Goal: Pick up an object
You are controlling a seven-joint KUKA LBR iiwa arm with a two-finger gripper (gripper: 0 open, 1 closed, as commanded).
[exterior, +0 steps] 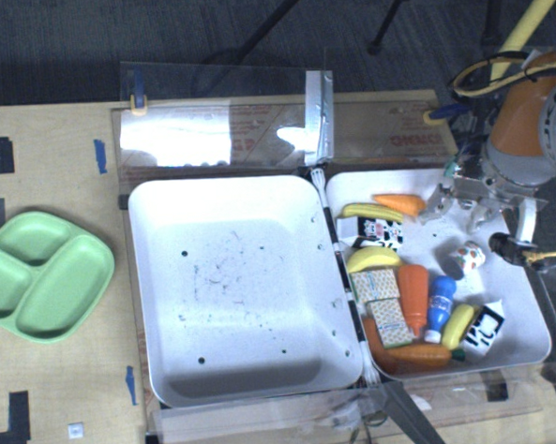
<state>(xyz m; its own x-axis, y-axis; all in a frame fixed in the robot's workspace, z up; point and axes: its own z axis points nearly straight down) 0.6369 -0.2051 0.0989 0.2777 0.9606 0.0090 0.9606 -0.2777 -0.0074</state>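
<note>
The right bin holds a cluster of toys along its left side: two yellow bananas, an orange carrot, a black-and-white box, two cracker packs, an upright orange piece, a blue bottle and a black-and-white cube. A small white ball lies apart near the middle. My gripper hangs over the bin's back right part, above the ball and right of the carrot. It is open, with nothing between its fingers.
The left bin sits beside the right one, sharing a raised rim between them. A green divided plate rests on the bench at far left. A clear plastic panel stands behind the bins. Cables trail by the arm.
</note>
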